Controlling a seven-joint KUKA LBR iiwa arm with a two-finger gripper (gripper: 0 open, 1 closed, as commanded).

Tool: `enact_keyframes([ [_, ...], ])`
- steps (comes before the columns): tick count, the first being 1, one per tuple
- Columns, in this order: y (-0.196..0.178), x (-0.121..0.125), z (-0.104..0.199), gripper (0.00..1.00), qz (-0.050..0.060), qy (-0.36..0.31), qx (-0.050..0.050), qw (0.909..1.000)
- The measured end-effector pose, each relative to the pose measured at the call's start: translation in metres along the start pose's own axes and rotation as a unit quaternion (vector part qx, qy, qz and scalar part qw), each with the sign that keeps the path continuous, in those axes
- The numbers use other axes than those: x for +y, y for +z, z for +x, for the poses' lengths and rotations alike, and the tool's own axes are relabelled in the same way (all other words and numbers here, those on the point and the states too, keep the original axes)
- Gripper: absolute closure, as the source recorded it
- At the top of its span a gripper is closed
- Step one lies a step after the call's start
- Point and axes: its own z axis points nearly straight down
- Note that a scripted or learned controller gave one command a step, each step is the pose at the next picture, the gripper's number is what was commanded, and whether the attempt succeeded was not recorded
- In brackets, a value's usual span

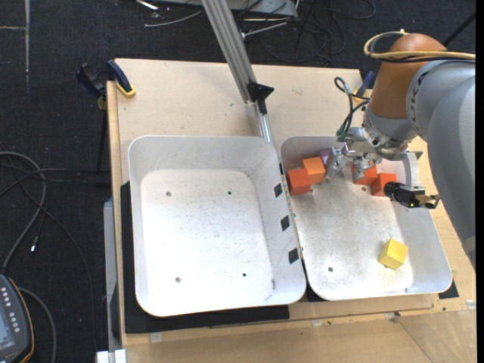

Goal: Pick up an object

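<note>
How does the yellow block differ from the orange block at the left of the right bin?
The yellow block is yellow; the orange block is orange. The yellow block looks smaller than the orange block. The yellow block lies alone near the bin's front right corner, far from the gripper; the orange block sits at the back left, close beside the gripper. Both are blocky solids resting in the right bin.

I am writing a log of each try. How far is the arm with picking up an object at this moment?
Done: the gripper has reached into the right bin and sits low at its far end, beside the orange blocks. In hand: nothing visibly lifted; I cannot tell whether the gripper has closed on anything. Left: gripping and raising an object. The yellow block lies untouched near the front.
</note>
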Motion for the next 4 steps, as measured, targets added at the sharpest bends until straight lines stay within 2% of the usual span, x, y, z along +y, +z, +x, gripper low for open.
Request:
enact_keyframes([
  [3, 0.003, -0.001, 0.0, 0.0, 0.001, 0.0, 0.001, 1.0],
  [4, 0.004, 0.002, -0.015, 0.0, 0.006, -0.004, 0.012, 0.9999],
])
